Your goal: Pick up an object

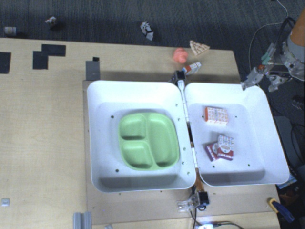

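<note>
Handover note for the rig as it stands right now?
Tool: at the far right corner of the right bin, above the rim, holding nothing visible.
Right bin: small printed box and red-and-white packet, both lying on the floor.
Left bin: green divided tray.
Done: nothing picked yet.
Left: descend on one item, grasp, lift.

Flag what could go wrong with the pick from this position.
1. The gripper sits at the right bin's far corner, off to the side of both packets, so a straight descent would likely hit the rim.
2. The red-and-white packet seems to overlap another piece, so a grasp may slip or lift two.
3. The small carton lies flat on the bin floor, which may give the gripper little to close on.
</note>
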`<act>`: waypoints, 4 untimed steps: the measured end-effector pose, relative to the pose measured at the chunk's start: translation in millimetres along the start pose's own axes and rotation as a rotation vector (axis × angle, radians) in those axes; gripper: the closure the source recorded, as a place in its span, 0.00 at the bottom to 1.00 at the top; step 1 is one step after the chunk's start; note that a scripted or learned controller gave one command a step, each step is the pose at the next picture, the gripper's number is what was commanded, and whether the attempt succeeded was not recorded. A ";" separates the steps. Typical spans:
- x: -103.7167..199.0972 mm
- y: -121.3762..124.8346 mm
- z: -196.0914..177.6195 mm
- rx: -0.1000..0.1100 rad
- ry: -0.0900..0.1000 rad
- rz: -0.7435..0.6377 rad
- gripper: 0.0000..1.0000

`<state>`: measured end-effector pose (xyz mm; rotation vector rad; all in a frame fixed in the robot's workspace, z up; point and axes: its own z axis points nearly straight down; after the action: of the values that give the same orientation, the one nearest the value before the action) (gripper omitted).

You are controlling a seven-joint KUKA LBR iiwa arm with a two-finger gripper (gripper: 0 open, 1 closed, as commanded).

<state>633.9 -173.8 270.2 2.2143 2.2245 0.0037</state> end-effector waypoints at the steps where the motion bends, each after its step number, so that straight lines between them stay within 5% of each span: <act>1: -7.8 -43.7 184.3 -0.002 -0.001 0.002 0.00; 2: 67.4 -85.8 179.9 -0.013 -0.011 0.009 0.00; 3: 71.7 -84.7 170.4 -0.013 -0.004 0.004 1.00; 4: 98.7 -13.1 84.5 -0.001 0.001 0.000 1.00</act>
<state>620.6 -75.1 185.6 2.2135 2.2245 0.0060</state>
